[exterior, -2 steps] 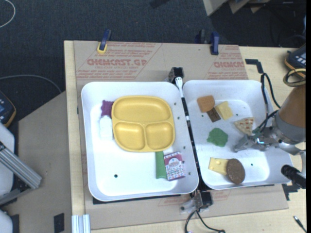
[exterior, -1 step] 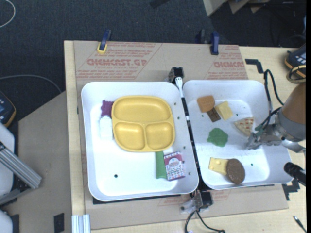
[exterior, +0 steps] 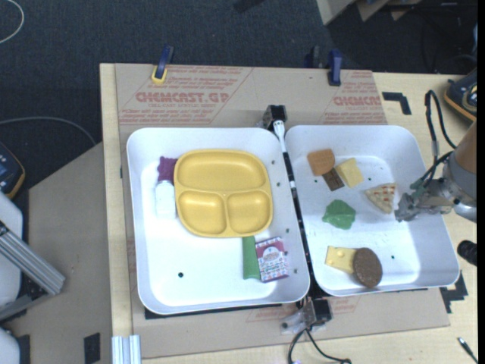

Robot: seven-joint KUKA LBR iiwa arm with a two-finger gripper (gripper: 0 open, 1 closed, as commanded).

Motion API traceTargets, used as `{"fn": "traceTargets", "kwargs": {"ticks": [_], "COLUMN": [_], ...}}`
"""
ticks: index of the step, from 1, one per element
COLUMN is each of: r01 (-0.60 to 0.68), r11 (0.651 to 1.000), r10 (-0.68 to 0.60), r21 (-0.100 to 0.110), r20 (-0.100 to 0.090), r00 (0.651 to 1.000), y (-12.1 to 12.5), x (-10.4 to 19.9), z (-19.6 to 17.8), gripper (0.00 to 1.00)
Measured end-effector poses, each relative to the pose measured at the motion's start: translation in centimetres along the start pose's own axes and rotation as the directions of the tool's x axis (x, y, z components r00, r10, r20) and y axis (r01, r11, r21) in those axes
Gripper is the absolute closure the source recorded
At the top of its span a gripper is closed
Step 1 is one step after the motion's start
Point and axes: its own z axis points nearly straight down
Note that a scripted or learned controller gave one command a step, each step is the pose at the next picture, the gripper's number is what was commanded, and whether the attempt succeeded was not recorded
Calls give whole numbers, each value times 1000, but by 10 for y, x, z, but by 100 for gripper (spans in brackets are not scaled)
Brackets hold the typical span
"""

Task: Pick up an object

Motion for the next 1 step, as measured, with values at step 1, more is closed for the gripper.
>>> {"fn": "traceTargets", "kwargs": {"ticks": [1], "r01": [2], "r11": [1000], "r10": [-2], "r21": [-3], "r20": [0], "r00": [1000], "y": [6], "x": [8], "z": [-58], "gripper": [100]}}
